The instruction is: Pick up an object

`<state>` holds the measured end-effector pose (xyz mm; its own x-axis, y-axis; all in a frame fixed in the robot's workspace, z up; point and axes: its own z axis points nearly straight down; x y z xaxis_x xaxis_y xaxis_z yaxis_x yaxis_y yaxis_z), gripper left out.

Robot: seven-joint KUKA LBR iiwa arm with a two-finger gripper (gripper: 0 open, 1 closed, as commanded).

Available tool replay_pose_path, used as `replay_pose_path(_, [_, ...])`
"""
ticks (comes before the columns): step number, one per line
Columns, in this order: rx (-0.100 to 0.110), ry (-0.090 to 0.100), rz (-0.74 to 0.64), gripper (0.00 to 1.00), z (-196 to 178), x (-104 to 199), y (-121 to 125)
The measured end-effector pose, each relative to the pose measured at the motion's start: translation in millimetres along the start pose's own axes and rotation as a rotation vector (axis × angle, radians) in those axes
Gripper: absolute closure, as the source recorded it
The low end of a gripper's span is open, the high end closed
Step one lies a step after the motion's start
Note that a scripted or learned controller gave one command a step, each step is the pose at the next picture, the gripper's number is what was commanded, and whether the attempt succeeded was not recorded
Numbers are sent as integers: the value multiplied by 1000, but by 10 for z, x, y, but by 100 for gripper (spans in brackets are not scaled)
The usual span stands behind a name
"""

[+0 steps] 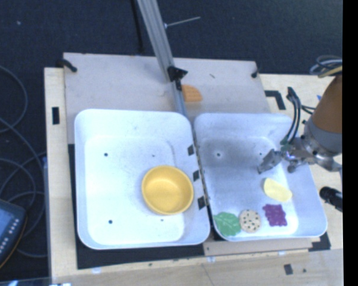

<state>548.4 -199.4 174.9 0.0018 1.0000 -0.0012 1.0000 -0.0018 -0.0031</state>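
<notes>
The pale yellow piece [277, 189] lies in the right bin [227, 136], toward its near right side, its long axis running from upper left to lower right. It sits just below and slightly right of the end effector [273, 159], apart from it, so the coming move is judged a short reach down and toward the bin's near edge. A purple piece [275, 214], a speckled cookie [249, 220] and a green piece [227, 222] line the near wall beyond it. The end effector's dark fingers appear to be apart with nothing between them, though the blur makes this hard to confirm. A yellow bowl [167, 189] rests in the left bin [107, 136].
</notes>
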Motion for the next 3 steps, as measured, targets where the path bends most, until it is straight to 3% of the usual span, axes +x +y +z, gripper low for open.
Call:
replay_pose_path(1, [0,0,-1,0,426,-21,-30])
replay_pose_path(2, [-10,-1,9,100,288,-36,-11])
replay_pose_path(3, [-11,-1,-5,100,-245,51,-5])
